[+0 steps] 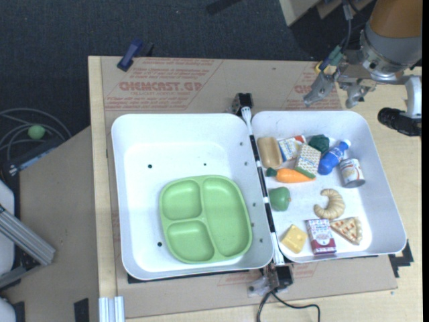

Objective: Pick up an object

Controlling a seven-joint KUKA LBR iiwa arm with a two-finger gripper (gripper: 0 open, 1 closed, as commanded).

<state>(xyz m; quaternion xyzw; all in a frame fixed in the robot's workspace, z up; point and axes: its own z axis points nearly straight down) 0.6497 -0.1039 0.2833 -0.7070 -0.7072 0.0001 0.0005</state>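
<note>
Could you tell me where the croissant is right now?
The croissant lies in the right bin, toward its near side, between the tin can and the pizza slice.

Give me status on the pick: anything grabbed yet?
Nothing done yet: the gripper hangs open above the far rim of the right bin with nothing between its fingers. Items such as the croissant and carrot lie in the bin. Descent, grasp and lift all remain.
</note>
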